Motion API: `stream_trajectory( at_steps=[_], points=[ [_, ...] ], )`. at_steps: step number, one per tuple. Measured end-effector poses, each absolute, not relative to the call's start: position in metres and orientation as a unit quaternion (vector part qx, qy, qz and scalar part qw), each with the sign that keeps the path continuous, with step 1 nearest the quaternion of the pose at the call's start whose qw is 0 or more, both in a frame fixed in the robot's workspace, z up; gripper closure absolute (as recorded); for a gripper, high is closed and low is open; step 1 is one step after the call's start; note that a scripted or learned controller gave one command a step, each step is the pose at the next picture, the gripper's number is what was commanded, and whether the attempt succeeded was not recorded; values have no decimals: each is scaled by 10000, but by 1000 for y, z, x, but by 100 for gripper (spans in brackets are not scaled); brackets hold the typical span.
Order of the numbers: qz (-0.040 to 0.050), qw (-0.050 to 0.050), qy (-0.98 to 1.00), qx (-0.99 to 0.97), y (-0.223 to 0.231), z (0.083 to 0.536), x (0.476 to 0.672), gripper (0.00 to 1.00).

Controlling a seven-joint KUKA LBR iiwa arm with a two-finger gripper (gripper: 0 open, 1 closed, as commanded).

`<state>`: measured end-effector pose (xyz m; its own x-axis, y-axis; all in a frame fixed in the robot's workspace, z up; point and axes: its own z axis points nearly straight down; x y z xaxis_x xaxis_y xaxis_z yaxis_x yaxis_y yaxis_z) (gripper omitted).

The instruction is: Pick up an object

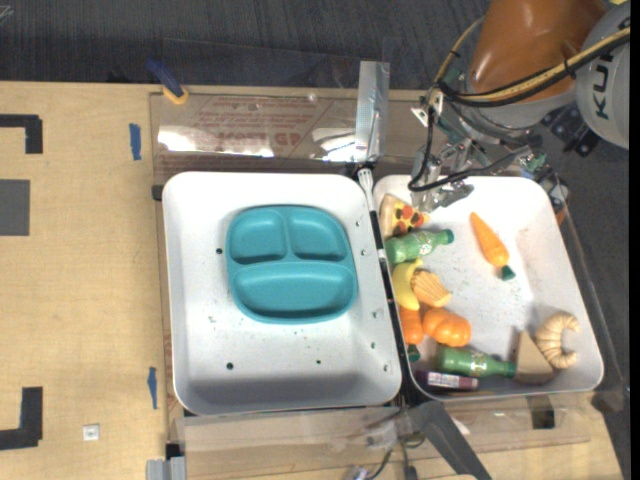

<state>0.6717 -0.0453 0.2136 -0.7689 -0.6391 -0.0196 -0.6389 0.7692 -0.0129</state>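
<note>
The right bin [560,268] holds several toy foods along its left side: a green bottle [416,243], a yellow banana [404,286], a ridged shell-like piece [432,288], an orange pumpkin [444,326] and a second green bottle [476,363]. A carrot [489,240] lies alone in the middle. A croissant [557,339] rests near the front right corner. My gripper [441,190] hangs over the bin's back left corner, just above the first green bottle, with nothing visibly between its fingers.
The left bin [190,348] carries a teal divided plate [291,263]. A metal divider post [372,108] stands behind the seam between the bins. The arm's orange band [530,28] and cables loom over the right bin's back edge.
</note>
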Motion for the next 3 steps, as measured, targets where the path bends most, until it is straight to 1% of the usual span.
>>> stream_trajectory(
  at_steps=[1, 2, 3],
  points=[
    [-4, 54, 9412, -3379, -48, 206, 669, 0],
    [-9, 18, 9151, -4032, -138, 171, 625, 0],
    [-18, 48, 9070, -4211, -206, 96, 616, 0]
  ],
)
